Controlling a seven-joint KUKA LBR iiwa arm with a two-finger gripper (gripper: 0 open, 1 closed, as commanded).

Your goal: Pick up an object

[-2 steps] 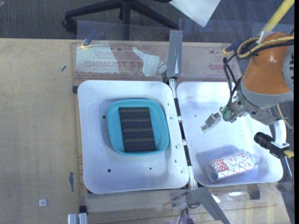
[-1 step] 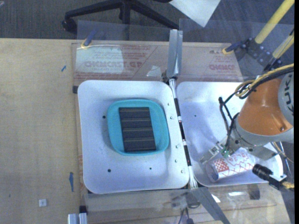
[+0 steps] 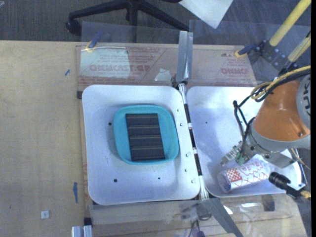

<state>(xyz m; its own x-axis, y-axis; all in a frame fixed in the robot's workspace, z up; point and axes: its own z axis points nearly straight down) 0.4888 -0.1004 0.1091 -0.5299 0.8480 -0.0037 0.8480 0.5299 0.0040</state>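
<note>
A white cup with a red pattern [image 3: 245, 175] lies on its side near the front edge of the right bin [image 3: 212, 127]. My gripper [image 3: 240, 157] hangs just above the cup's upper side, under the orange wrist band; its fingers are hidden behind the wrist hardware. A teal square dish with a dark ridged insert [image 3: 144, 134] sits flat in the middle of the left bin [image 3: 98, 172].
The arm's orange and grey body [image 3: 284, 120] covers the right half of the right bin. A metal divider [image 3: 190, 132] runs between the bins. Cables loop over the arm at top right. The right bin's left half is bare white floor.
</note>
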